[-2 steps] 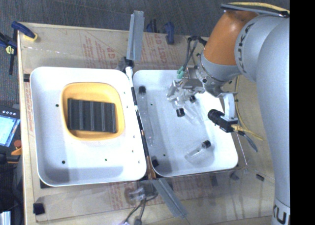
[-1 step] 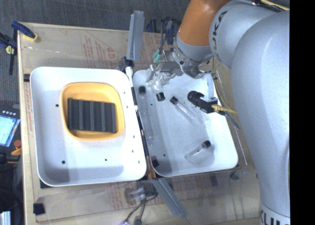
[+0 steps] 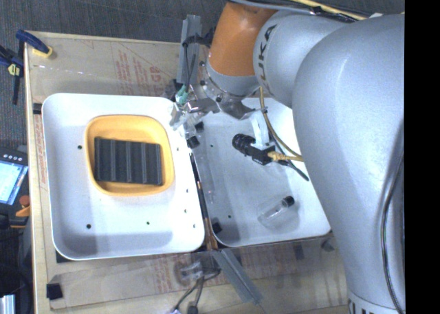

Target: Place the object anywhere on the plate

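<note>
Jaws: gripper [image 3: 184, 112] hangs over the seam between the 2 bins; cannot tell whether spread or pressed together.
Object: clear vial with dark cap [image 3: 276, 210] lies in the right bin [image 3: 234, 227], near its front edge, apart from the jaws.
Plate: yellow plate [image 3: 128, 160] with dark ribbed centre sits in the left bin [image 3: 62, 223].
Table: wooden table [image 3: 110, 55] carries both bins.

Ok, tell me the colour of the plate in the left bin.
Yellow-orange rim, dark ribbed centre; the plate shows best in the camera view.

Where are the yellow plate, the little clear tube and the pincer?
yellow plate [image 3: 103, 127], camera view, on its upper-left rim.
clear tube [image 3: 277, 210], camera view, mid-body.
pincer [image 3: 184, 112], camera view, at its tip.
</note>
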Tool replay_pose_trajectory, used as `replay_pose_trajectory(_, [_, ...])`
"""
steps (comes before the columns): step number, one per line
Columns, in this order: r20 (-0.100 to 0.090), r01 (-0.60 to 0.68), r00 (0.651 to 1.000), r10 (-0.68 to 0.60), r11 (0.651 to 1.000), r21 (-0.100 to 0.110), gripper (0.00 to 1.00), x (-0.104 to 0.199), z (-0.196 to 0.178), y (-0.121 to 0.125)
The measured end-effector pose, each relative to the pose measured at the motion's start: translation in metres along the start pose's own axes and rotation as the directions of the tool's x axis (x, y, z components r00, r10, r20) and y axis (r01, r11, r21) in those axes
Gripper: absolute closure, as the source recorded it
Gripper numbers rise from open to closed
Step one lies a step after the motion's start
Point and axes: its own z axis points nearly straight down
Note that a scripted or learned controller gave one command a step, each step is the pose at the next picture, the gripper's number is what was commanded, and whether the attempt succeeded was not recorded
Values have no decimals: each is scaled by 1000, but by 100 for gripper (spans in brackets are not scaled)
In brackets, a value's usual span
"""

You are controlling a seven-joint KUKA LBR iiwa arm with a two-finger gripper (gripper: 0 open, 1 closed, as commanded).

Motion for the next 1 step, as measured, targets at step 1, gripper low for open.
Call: replay_pose_trajectory(1, [0, 0, 1000, 0, 1000, 0, 0, 0, 0, 0])
